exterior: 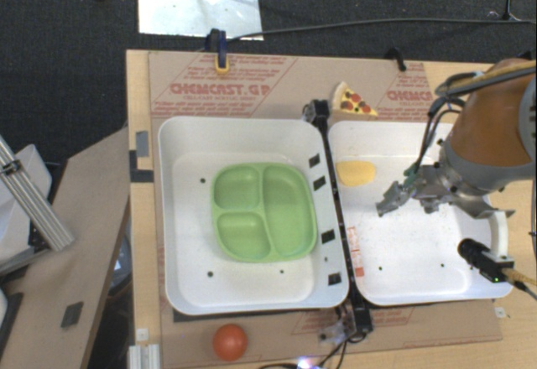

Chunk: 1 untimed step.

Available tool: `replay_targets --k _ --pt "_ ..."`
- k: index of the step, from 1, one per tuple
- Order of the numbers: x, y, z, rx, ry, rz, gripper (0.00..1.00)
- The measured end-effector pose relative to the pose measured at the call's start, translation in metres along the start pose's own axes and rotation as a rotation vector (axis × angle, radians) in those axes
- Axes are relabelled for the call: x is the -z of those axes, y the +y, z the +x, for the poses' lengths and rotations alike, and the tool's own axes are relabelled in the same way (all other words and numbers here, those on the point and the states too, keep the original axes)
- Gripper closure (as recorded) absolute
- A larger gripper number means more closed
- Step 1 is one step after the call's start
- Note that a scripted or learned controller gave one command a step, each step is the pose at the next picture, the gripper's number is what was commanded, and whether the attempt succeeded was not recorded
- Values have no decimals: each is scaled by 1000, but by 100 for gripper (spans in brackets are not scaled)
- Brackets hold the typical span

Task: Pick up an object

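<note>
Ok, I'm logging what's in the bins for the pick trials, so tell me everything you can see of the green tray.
The green tray is a pale green, plastic-looking plate with rounded corners, divided into three compartments: two on its left side and one long one on its right. It lies flat, right side up and turned slightly askew, near the middle of the left white bin, resting on the bin's floor. Nothing lies in its compartments, and nothing else touches it. The gripper is over the other bin.
</note>
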State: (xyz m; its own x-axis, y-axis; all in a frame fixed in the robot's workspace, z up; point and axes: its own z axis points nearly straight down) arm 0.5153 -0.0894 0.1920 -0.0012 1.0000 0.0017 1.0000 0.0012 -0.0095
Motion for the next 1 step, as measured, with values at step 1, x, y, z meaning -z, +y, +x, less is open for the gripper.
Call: replay_targets --k 1 --pt "5 3 0 2 -2 -10 0"
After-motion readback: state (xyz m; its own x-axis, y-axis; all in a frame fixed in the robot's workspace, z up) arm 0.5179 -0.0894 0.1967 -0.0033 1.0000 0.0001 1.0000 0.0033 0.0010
